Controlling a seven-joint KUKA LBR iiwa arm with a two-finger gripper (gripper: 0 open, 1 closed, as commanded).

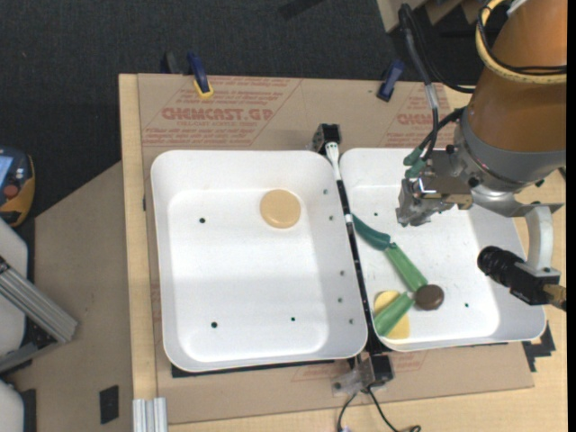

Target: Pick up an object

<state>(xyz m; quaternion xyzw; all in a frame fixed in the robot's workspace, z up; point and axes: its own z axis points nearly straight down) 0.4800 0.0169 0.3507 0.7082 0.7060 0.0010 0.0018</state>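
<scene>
Two white bins (180, 268); one tan disc (281, 209) left of the fingers (414, 212), whose spread I cannot tell.

Brown cardboard sheet (234, 111) with red print, under two shallow white plastic bins (175, 241) (486, 322) side by side. Blue clamps (198, 75) (391, 79) on far cardboard edge. Dark carpet floor (108, 16) beyond.

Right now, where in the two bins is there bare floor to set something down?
Left bin: bare all around the tan disc, most of all its near half. Right bin: crowded along its near left by the green tools, brown disc and yellow piece, with the gripper over the middle.
</scene>
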